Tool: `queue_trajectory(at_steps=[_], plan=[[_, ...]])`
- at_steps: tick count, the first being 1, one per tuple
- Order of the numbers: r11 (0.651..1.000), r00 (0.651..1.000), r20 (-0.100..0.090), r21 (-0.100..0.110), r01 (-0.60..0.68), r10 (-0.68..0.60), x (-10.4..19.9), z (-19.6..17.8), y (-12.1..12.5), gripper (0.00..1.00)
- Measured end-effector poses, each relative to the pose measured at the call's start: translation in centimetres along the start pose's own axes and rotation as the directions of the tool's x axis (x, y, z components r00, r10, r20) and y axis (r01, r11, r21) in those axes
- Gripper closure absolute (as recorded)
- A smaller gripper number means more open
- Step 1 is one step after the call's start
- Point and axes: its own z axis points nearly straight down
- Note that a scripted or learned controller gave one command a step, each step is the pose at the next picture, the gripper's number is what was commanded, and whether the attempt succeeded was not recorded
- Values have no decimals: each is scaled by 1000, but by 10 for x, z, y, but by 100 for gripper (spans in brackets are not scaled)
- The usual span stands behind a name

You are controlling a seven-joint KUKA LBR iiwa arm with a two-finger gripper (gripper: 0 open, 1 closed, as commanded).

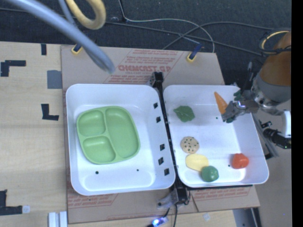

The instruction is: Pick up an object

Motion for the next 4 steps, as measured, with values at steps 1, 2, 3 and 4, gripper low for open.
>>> queue_trajectory(at_steps=[1, 2, 3, 4], plan=[[1000, 1000, -1, 3, 0, 0, 0, -13, 1, 100], [1000, 1000, -3, 4, 5, -5, 65, -16, 6, 100], [1000, 1000, -2, 6, 4, -4, 115, -7, 9, 100], [1000, 1000, -2, 5, 3, -3, 159, -7, 12, 100]])
